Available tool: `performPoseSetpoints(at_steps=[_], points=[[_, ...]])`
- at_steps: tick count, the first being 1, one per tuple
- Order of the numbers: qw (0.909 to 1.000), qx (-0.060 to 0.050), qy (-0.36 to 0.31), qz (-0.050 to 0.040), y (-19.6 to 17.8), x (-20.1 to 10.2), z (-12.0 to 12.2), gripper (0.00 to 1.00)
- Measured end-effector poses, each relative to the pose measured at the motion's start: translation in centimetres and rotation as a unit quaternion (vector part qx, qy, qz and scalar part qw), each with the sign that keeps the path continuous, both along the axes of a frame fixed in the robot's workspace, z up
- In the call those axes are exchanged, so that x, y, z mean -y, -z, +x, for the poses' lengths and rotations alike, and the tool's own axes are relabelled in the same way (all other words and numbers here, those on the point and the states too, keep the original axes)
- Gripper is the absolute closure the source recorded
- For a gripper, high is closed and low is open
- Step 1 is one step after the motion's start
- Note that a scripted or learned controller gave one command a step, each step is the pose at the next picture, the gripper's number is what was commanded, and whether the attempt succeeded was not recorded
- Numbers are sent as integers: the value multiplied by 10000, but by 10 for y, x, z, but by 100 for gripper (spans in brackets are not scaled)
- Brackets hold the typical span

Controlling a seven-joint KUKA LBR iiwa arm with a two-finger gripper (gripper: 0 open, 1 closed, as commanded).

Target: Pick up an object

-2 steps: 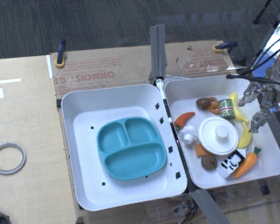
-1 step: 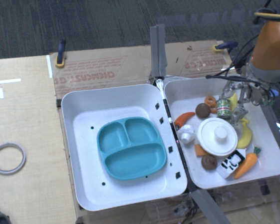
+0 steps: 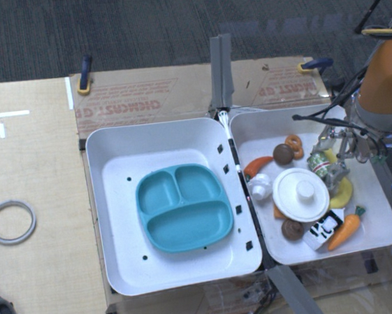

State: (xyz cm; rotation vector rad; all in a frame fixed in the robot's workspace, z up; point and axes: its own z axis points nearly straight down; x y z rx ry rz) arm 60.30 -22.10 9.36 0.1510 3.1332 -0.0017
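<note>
A roll of tape [image 3: 11, 222] lies near the table's left edge. The left bin [image 3: 111, 219] has a blue plate [image 3: 184, 207] with three parts. The right bin [image 3: 380, 234] is full of toys: a white lid [image 3: 300, 194] in the middle, an orange carrot [image 3: 345, 231] near the front right corner, and a little can [image 3: 320, 164]. The jaws [image 3: 346, 150] hang just beside the can; I cannot tell if they are open or closed. The can looks light, hard and smooth, so grab its round sides.

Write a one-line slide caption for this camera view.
Gripper poised over the cluttered right bin; teal divided plate lies in the left bin.
</note>
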Motion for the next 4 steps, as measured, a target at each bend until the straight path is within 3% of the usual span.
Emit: performPoseSetpoints(at_steps=[1, 2, 3, 4], points=[[9998, -3, 220, 2, 0, 0, -32, 0], [9978, 6, 670, -6, 0, 2, -13, 0], [9978, 31, 655, -16, -11, 1, -11, 100], [9945, 0, 1049, 4, -119, -35, -46, 100]])
